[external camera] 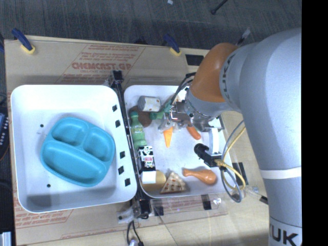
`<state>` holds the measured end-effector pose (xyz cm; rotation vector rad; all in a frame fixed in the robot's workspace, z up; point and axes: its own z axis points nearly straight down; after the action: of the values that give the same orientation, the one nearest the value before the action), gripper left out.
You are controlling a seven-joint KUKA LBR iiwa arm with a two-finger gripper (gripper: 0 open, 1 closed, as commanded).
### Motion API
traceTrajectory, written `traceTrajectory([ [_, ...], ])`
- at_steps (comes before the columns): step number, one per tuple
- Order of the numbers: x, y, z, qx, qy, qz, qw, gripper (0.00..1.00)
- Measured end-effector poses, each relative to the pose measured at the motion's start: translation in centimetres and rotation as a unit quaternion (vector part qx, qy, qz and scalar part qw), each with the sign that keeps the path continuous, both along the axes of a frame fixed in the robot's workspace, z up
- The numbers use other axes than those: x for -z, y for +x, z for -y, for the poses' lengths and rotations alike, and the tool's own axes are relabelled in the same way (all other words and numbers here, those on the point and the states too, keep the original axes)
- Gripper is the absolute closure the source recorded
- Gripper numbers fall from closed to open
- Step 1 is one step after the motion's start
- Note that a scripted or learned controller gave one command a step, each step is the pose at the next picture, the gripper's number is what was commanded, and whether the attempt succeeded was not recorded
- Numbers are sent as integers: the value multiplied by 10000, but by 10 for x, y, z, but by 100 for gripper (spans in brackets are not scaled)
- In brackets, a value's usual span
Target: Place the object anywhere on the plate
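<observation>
A blue divided plate lies in the left white bin. My gripper hangs low over the upper middle of the right bin, among the toy foods. An orange carrot cone lies just below it, and a smaller orange piece lies to the cone's right. A grey can and a brown item sit just left of the gripper. The wrist hides what lies directly under the gripper.
Along the right bin's left wall lie a green bottle and a black-and-white carton. Near its front are a pizza slice, a drumstick and a cream block. Cables trail at the bin's right edge.
</observation>
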<state>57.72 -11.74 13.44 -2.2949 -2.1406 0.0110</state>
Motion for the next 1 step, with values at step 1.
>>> traceTrajectory([
  [1, -59, -8, -67, -383, 26, 25, 9993, 100],
])
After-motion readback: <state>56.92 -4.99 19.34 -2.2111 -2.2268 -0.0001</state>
